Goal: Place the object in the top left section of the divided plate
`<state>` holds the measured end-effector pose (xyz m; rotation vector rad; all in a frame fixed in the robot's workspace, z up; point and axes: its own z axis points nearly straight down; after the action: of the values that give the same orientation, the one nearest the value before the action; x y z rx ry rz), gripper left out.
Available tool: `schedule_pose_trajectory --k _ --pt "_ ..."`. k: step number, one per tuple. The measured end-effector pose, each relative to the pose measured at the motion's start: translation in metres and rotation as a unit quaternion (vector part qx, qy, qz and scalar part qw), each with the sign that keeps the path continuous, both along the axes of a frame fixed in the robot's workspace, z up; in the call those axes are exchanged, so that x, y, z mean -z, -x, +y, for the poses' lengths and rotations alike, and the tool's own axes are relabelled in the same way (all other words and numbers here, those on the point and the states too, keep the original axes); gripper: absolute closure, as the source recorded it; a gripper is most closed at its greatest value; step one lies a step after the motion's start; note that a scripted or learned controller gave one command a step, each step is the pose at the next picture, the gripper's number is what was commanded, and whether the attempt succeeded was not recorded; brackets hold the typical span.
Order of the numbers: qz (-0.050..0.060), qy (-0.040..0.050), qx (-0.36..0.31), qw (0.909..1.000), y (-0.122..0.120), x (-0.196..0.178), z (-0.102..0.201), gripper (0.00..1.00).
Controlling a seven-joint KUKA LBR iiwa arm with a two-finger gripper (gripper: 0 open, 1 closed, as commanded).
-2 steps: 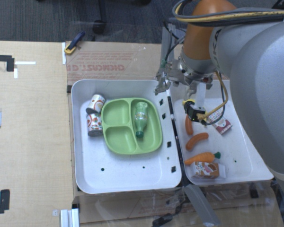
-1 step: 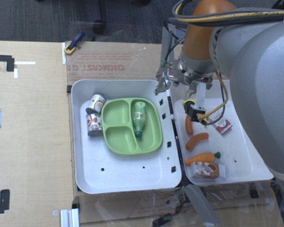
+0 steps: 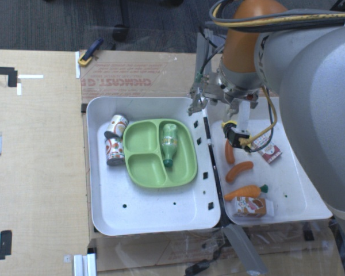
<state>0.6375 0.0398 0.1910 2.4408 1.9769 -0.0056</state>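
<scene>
A green divided plate (image 3: 187, 174) lies in the left bin (image 3: 155, 211). A green bottle (image 3: 168, 144) lies in the plate's long right section, neck toward the front. The plate's top left section and the one below it hold nothing. My gripper (image 3: 196, 104) hangs over the left bin's far right corner, just beyond the plate's far right rim and apart from the bottle. I see nothing held in it.
Two printed cans (image 3: 118, 125) (image 3: 114, 152) lie left of the plate. The right bin (image 3: 299, 180) holds two sausages (image 3: 229, 152) (image 3: 240, 170), a carrot (image 3: 245, 192), a packet (image 3: 251, 207) and a small red-and-white box (image 3: 270, 153). The arm spans the right bin's far side.
</scene>
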Motion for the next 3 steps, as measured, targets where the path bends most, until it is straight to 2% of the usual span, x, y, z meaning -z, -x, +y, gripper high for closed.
schedule_pose_trajectory --k 1,2,3 --pt "0.000 0.0000 0.041 0.9991 -0.021 0.000 -0.016 0.00" --pt "-0.001 -0.0002 0.047 0.9989 -0.021 0.000 0.046 0.00" --pt "0.000 0.0001 0.236 0.9719 0.023 0.099 0.112 0.00"
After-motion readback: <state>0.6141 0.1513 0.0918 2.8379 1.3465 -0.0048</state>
